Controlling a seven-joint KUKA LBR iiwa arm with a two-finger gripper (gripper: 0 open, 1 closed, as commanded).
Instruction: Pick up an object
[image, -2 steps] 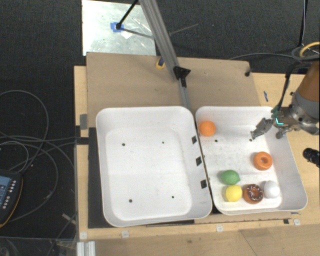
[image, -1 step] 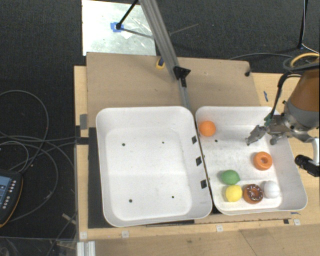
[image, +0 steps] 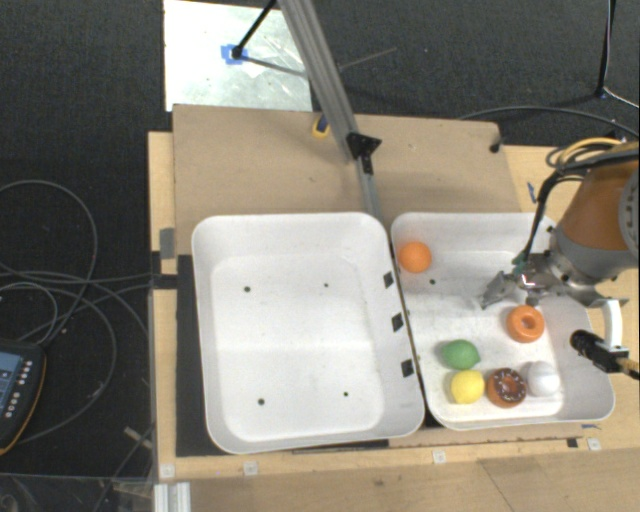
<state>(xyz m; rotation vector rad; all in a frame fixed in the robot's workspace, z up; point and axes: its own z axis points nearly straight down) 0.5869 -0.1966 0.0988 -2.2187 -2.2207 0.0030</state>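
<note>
- Clearly, the gripper (image: 522, 285) hangs over the right bin (image: 470, 236), fingers spread, pinching nothing.
- Nearest target: the orange ring (image: 526, 324), just below the fingertips, toward the frame's lower right.

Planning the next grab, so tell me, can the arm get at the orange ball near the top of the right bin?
Probably yes. The orange ball lies alone in the right bin, bare floor between it and the gripper.
</note>
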